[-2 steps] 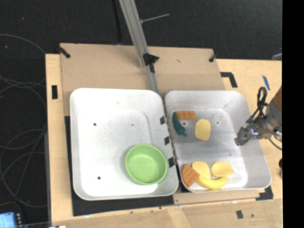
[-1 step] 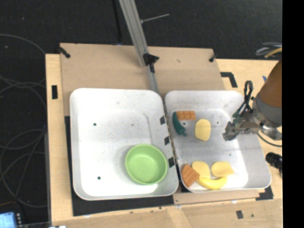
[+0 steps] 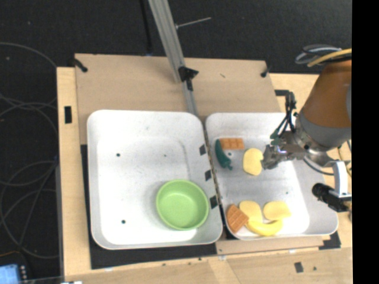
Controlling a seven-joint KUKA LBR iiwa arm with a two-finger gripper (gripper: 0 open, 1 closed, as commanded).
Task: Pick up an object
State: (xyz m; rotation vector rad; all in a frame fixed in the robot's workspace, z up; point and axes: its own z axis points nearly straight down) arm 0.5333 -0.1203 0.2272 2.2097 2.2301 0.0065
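Yellow lump sits near the middle of the right bin, and from my remote seat the gripper is right against its 3 o'clock side. I honestly can't tell whether the pincer is spread or pressed together, the whole tip is just a dark blur at this angle, and I can't see the lump between anything, so I'm not calling it a grab.

Around it: an orange block at about 10 o'clock from the lump, with a teal thing just below it, near the bin's left wall. Down at the bin's 6 o'clock edge there's a little pile: a waffle-looking brown piece, a banana and two more yellow chunks all bunched up touching each other.

Left bin has a green bowl upright at its 5 o'clock corner. The arm comes in from 3 o'clock, orange band over the right bin's edge.
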